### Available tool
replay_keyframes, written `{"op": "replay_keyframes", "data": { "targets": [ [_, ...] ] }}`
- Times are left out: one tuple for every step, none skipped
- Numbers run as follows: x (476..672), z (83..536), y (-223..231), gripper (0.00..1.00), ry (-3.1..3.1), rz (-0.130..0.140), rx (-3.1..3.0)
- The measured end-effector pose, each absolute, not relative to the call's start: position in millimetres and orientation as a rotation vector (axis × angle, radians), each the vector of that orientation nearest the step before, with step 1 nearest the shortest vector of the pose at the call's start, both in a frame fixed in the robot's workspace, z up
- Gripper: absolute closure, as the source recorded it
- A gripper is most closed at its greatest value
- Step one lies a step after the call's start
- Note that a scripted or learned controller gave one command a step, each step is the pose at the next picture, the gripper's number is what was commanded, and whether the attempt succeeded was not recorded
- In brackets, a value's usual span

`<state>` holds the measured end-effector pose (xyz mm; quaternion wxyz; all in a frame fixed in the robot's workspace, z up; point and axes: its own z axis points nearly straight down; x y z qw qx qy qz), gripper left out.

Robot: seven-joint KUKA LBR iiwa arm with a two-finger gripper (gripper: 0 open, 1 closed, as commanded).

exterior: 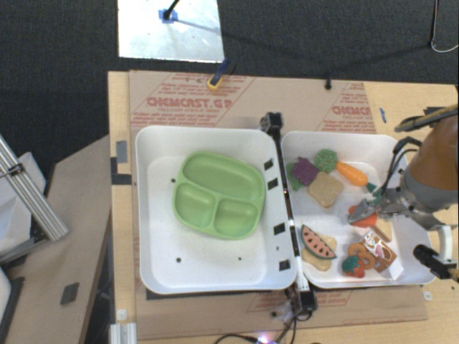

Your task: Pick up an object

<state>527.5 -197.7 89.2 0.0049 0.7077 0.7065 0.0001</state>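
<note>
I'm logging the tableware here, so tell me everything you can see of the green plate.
The green plate is pale green, looks like smooth plastic, has rounded corners, and is split into three compartments: one wide, two smaller. It lies flat and slightly turned in the middle of the left bin, touching only the bin floor.

This is a robotics lab or test cell, not a home. The bench (179,95) is covered in brown protective sheeting printed with a plastics brand name, and two shallow white bins (154,213) sit clamped side by side on it. Toy food pieces (319,244) and a green divided plate (219,196) serve as props. Dark carpet (57,56) surrounds the bench, cables (301,67) trail across it, and aluminium framing (29,196) stands at the left.
</note>
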Motion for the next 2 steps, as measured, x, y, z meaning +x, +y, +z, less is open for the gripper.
{"op": "replay_keyframes", "data": {
  "targets": [
    [531.5, 102.2, -199.6, 1.00, 2.205, 0.007, 2.208],
    [531.4, 143.3, -204.1, 1.00, 2.224, 0.000, 2.218]
  ]
}}
